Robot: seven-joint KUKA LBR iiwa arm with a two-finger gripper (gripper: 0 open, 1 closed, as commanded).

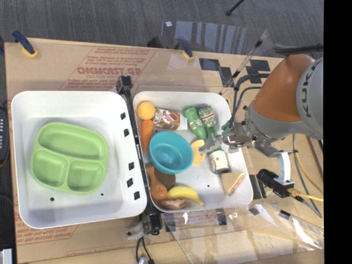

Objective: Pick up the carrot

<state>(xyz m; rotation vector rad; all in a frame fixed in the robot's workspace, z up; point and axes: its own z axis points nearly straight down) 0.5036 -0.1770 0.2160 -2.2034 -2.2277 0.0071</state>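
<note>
- The bench (pixel 82 65), topped with printed cardboard, spans the frame under two shallow white bins set side by side.
- The left bin (pixel 22 147) fills the left half and carries a green divided plate (pixel 69 157) with three compartments.
- The right bin (pixel 181 99), at centre, is crowded with toy food.
- The grey arm (pixel 286 95), its orange band uppermost, reaches in from the right edge and hangs over the right bin's right rim.
- A teal bowl (pixel 169 152) sits upright in the middle of the right bin.
- The gripper (pixel 220 142) hovers just right of the bowl; whether it is open or closed cannot be told here, and nothing visibly sits in it.
- Two green bottles (pixel 199 122) lie at the bin's upper right.
- The carrot (pixel 146 132) lies along the right bin's left wall, touching the bowl's upper left edge, well apart from the gripper.
- A banana (pixel 184 193) lies at the bin's lower edge.
- An orange fruit (pixel 145 110) rests just above the carrot, in the bin's upper left corner.
</note>
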